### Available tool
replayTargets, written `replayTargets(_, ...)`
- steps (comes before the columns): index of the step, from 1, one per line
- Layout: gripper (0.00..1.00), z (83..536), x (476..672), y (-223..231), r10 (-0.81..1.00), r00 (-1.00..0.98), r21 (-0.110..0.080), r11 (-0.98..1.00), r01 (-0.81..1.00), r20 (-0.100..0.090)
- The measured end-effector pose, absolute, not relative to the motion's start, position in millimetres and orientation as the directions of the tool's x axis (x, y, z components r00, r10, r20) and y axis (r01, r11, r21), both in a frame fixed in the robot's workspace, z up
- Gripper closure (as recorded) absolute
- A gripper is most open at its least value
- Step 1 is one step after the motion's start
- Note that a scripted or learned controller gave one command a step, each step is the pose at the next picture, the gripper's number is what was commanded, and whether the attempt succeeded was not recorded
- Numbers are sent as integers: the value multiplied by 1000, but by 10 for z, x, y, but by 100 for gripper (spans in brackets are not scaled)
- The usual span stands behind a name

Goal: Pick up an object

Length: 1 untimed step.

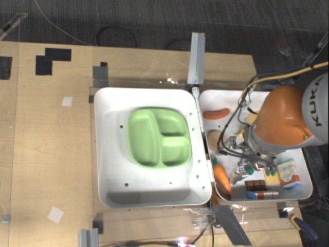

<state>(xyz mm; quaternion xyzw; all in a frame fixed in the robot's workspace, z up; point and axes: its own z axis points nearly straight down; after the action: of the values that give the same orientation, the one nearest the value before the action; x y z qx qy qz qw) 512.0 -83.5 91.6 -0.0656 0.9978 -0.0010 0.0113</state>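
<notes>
Gripper [245, 164]: we log it low in the right bin [307, 189], under the orange band [280, 118] of the arm, among cables; we cannot tell its state, and we see nothing held. Candidate objects, right bin: carrot [221, 179] by the left wall, sausage [216, 113] toward the far end, brown block [255, 186] and packet [288, 173] near the front. Left bin [105, 138]: green divided tray [158, 137]. Both bins rest on the wooden surface [46, 153]. Progress, in our judgement: arm positioned over the items; pick not yet confirmed, lift remaining.
</notes>
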Motion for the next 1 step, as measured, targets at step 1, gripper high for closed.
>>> replayTargets(1,0,910,5310,-1388,-290,-957,-8,957,-290,-18)
